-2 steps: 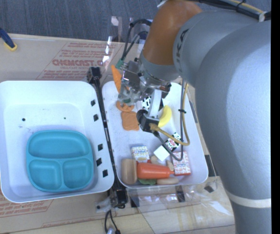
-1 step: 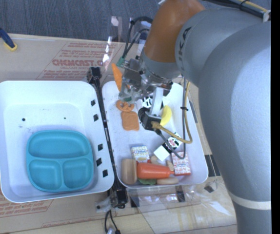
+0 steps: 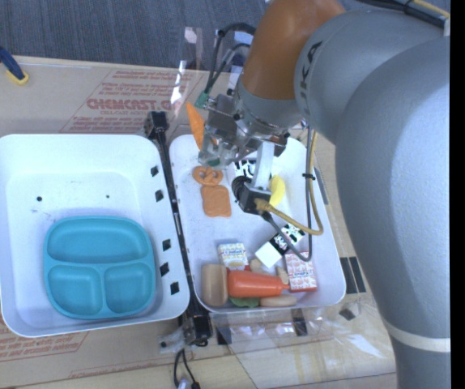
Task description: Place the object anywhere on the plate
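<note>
We are hovering the jaws [image 3: 214, 154] over the flat brown pretzel [image 3: 208, 174] in the right bin [image 3: 326, 294]; we cannot tell their state; the smooth teal plate [image 3: 99, 266] is sitting left

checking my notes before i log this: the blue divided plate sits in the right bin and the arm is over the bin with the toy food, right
Not quite. The camera view shows the blue divided plate in the left bin, not the right one. The rest holds: the arm's gripper is over the right bin, which holds the toy food such as the carrot.
</note>
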`<state>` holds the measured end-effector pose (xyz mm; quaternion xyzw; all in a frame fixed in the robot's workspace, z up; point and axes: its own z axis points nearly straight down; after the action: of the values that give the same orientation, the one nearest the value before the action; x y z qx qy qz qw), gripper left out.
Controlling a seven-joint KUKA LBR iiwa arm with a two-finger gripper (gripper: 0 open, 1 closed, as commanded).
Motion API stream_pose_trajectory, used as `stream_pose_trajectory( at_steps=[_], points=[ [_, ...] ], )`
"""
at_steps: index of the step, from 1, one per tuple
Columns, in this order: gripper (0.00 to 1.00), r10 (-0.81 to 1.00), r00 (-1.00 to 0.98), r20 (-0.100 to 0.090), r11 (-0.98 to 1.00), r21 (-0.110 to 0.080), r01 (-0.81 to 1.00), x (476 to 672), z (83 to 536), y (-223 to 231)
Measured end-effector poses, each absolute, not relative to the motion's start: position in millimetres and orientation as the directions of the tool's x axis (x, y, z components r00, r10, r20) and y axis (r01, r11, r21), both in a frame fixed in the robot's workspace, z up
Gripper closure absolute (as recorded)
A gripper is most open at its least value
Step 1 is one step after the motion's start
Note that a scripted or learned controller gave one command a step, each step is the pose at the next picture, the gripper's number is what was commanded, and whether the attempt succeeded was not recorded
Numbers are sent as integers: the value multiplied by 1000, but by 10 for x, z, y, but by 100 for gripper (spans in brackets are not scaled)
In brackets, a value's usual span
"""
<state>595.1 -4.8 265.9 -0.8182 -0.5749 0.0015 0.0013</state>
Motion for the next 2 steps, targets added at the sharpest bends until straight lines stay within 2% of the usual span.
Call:
stream_pose_trajectory(
  at_steps=[1,2],
  points=[
    [100,943,332,-1,-332,-5,943,5954,2746,-43],
    [100,808,589,4,-589,4,808,6574,4039,-257]
  ],
)
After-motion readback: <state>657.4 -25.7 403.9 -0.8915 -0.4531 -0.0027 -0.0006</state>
